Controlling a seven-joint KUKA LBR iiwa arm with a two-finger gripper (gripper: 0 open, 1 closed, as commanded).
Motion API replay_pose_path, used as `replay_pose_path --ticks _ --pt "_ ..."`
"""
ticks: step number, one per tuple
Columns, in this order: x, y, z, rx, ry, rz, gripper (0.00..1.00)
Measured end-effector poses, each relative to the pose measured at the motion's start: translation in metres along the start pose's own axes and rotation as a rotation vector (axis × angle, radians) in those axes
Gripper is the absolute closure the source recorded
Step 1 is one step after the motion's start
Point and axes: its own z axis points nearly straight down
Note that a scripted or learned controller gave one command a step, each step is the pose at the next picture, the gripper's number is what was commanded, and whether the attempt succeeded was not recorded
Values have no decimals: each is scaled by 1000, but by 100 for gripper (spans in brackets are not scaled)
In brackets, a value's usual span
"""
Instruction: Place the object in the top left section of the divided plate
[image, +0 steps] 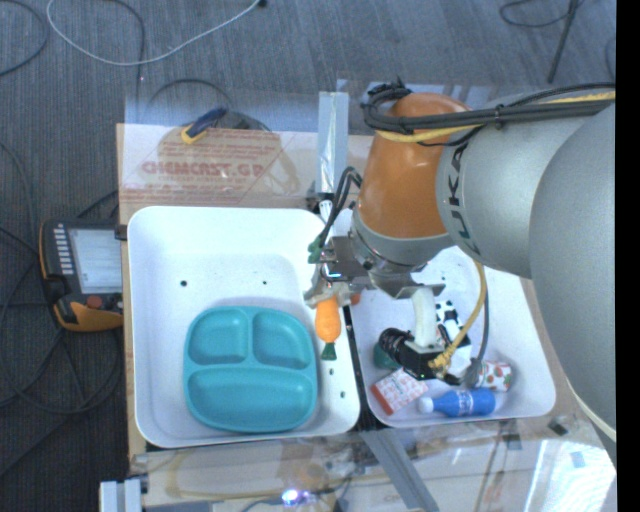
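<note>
Carrot (327, 322) hangs pinched in my hand (330, 296), over the wall between the two bins (345, 330). I judge it halfway: lifted, not placed. The teal divided plate (250, 368) sits in the left bin's near half, its top left section bare.

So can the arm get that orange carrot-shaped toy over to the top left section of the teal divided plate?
Probably yes: the orange carrot-shaped toy hangs at the gripper beside the teal divided plate, and nothing lies in that section.
</note>
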Motion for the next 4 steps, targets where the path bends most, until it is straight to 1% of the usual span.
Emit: replay_pose_path --ticks 1,2,3,4 --pt "65 -5 9 2 -1 -222 100" --pt "88 4 51 2 0 -482 100" --pt "87 -16 115 -22 6 -483 100" --pt "102 -35 22 -1 -2 -475 100"
